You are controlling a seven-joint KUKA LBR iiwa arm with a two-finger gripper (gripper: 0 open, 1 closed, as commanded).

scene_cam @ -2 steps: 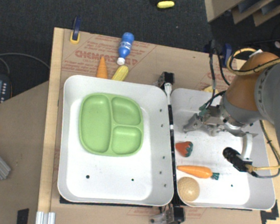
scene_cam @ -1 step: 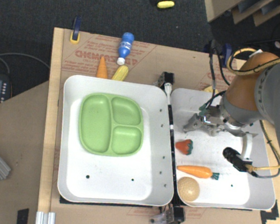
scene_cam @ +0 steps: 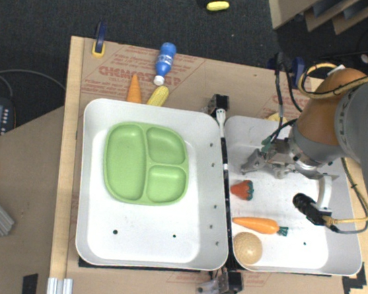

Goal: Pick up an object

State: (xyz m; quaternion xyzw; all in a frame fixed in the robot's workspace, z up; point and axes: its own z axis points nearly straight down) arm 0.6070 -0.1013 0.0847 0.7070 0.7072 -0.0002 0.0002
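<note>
I am watching the grey arm with its orange band reaching into the shallow white right bin (scene_cam: pixel 331 262), its two-finger gripper (scene_cam: pixel 270 163) hanging over the bin's far part; I cannot tell how the claw stands. In that bin, a small red strawberry-like toy (scene_cam: pixel 242 189) is lying just below the gripper, an orange plastic carrot (scene_cam: pixel 258 225) nearer me, and a round tan ball (scene_cam: pixel 247 247) touching the bin's near rim. A green divided plate (scene_cam: pixel 146 164) is sitting in the neighbouring left bin (scene_cam: pixel 150 240).
</note>
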